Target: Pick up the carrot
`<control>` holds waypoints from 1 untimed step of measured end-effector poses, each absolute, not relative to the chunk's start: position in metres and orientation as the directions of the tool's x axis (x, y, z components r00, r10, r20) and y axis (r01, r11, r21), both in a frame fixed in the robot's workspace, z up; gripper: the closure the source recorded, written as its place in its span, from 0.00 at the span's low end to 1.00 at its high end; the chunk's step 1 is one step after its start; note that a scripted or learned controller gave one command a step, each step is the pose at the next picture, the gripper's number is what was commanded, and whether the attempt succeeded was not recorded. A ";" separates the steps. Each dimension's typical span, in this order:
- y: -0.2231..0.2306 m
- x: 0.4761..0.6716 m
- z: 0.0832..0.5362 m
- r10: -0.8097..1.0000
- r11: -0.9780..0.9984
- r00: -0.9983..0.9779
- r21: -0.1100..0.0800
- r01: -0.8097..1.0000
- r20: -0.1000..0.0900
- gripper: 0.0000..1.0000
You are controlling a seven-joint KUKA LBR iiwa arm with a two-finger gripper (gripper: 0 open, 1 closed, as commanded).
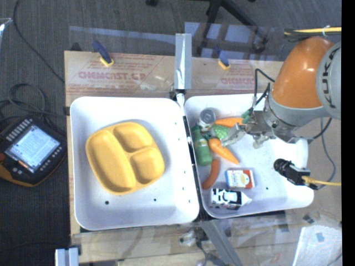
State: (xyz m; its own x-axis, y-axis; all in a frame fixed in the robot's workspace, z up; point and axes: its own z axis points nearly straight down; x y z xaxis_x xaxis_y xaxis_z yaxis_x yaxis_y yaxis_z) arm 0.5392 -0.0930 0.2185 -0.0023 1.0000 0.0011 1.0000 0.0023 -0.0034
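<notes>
Fingers (237,133) hover beside a carrot (223,150) in the right bin (288,195).

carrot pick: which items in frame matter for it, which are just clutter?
Job:
- carrot, right bin, beside the gripper
- gripper
- right bin

Clutter:
- second carrot, near the bin's back
- green bottle
- orange-red piece
- small carton
- black-and-white box
- yellow divided tray, left bin

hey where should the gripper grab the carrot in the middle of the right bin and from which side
Probably the thick middle of the carrot, from straight above, fingers closing across its width. It lies flat and slanted, with the green bottle crowding its stem end, so the side toward its tapered tip looks freer.
</notes>
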 end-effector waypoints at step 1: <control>-0.127 0.542 0.104 0.998 -0.066 0.066 0.025 0.997 -0.002 0.00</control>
State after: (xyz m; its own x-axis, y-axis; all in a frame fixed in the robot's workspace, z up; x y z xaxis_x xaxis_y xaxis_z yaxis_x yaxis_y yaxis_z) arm 0.5416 -0.1275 0.1043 0.0664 0.9978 -0.0022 0.9975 -0.0664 0.0250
